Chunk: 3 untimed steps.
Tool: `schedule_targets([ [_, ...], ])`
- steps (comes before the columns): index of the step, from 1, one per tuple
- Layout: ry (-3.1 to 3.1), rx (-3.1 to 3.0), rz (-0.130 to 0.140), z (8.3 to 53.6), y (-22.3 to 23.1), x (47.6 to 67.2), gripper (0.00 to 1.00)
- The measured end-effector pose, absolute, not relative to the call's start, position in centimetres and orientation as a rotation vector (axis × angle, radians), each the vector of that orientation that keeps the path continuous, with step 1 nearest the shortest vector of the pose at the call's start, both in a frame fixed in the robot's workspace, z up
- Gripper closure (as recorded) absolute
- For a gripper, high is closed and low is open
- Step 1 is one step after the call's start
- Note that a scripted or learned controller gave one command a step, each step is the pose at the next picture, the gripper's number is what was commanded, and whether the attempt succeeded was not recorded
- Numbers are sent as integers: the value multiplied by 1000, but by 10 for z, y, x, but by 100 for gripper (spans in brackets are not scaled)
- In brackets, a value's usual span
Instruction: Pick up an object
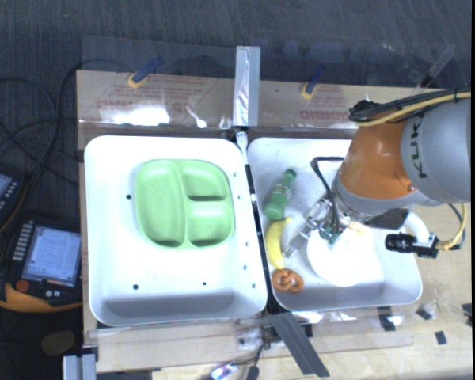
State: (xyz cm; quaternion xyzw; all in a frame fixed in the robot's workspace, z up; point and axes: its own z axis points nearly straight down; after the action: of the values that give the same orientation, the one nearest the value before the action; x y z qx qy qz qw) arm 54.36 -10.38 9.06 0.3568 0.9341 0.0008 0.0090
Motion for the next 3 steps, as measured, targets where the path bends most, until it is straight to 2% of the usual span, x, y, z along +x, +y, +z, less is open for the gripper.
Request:
schedule_targets([
  [1,2776,1452,7,89,-113,596,0],
  [2,2820,1382,0,143,-142,615,0],
  [3,2970,1028,28,112,-204,617,0],
])
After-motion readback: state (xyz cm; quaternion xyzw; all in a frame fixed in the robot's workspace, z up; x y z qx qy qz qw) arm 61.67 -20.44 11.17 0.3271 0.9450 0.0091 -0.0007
